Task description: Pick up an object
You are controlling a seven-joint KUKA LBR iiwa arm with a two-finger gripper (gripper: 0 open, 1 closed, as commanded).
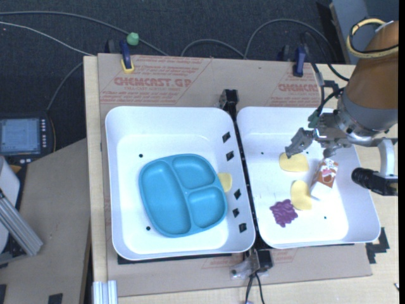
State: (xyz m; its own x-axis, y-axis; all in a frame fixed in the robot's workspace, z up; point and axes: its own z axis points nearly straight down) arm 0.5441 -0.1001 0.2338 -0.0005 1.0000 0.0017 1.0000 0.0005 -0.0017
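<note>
Gripper (314, 145) fingers are hanging spread apart over the right bin (266, 126), pinching nothing. Just beneath them a pale yellow piece (293, 163) is lying on the bin floor, a small carton (326, 174) sitting to its right. Nearer the front a second yellow piece (301, 195) and purple grapes (284, 212) are resting. Across the divider, a blue divided plate (183, 194) is sitting in the left bin (126, 132).

From my seat the light is even and fairly bright, coming from above. The two white bins (120, 138) sit close to overexposed, their floors nearly featureless, with soft grey shadow along the inner walls. The blue divided plate (182, 194) carries a faint sheen. The dark carpet (50, 5) at upper left stays murky. Detail looks soft and slightly grainy throughout.
</note>
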